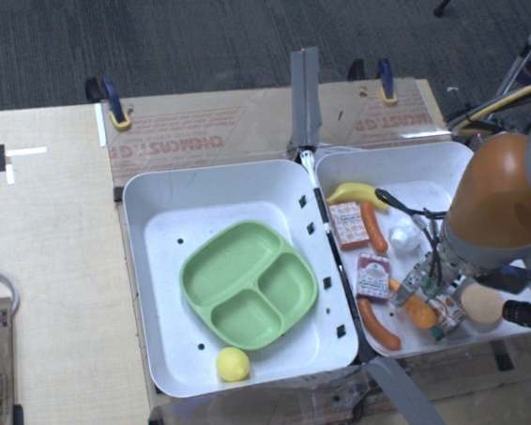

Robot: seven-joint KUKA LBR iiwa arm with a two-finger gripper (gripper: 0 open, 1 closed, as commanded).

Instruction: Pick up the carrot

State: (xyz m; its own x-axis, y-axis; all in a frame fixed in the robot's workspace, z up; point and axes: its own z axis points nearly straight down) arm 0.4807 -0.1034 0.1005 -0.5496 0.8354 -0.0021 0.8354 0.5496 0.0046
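From above, my gripper point(426, 286) sits low in the right bin point(449, 167), toward its five o'clock corner; I cannot tell how my tips stand. The carrot point(417, 312) lies just at its six o'clock, hemmed by a sausage point(378, 324) at nine. The left bin point(151, 294) holds a green tray point(247, 282) and a yellow ball point(232, 363), with open floor around its rim

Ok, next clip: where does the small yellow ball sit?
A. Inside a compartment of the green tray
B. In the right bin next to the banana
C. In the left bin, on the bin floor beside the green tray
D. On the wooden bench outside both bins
C: the yellow ball lies on the left bin's white floor, just off the near edge of the green divided tray.
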